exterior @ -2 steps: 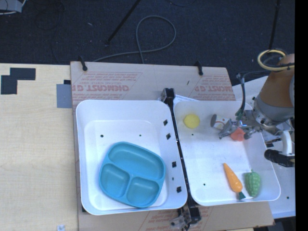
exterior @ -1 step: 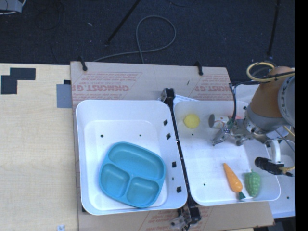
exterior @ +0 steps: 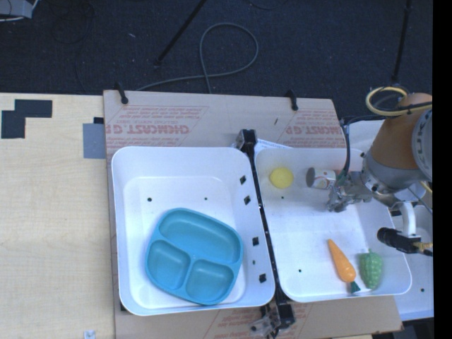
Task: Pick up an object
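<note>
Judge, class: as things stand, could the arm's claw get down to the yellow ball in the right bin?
Probably yes. The yellow ball lies alone on the right bin's floor, with bare white around it, and the claw hangs just beside it in the same bin.

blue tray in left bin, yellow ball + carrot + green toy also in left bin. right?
Not quite. The camera view shows the blue tray in the left bin, but the yellow ball, carrot and green toy lie in the right bin.

Robotics lab: pale wooden counter (exterior: 49,210) with two shallow white plastic bins (exterior: 134,162) on cardboard, loose black cables (exterior: 226,44) across dark carpet.
</note>
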{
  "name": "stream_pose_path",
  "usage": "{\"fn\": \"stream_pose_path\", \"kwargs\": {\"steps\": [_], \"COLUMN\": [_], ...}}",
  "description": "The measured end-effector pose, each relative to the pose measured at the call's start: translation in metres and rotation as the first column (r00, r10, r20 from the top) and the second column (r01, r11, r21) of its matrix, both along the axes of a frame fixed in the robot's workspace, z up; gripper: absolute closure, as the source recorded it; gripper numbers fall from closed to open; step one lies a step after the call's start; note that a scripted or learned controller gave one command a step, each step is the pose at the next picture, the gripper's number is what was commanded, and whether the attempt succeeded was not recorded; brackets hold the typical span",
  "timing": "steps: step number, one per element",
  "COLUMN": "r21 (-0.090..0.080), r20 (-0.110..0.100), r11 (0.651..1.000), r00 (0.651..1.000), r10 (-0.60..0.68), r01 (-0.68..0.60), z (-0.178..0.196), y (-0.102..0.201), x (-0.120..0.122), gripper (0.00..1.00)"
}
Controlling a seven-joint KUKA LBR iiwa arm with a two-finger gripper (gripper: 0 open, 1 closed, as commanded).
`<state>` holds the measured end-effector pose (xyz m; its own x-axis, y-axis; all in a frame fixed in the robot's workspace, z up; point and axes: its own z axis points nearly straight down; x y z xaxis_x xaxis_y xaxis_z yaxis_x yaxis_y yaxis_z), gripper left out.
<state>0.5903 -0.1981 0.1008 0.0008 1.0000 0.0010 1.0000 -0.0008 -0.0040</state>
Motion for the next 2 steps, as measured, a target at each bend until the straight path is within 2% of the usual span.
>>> {"fn": "stream_pose_path", "kwargs": {"steps": [2], "r21": [-0.002], "r20": [0.006], "r11": [1.0], "r00": [1.0], "r10": [0.002], "r01": [-0.002], "z": [0.112], "y": [-0.007], "x": [0.016], "gripper": [1.0]}}
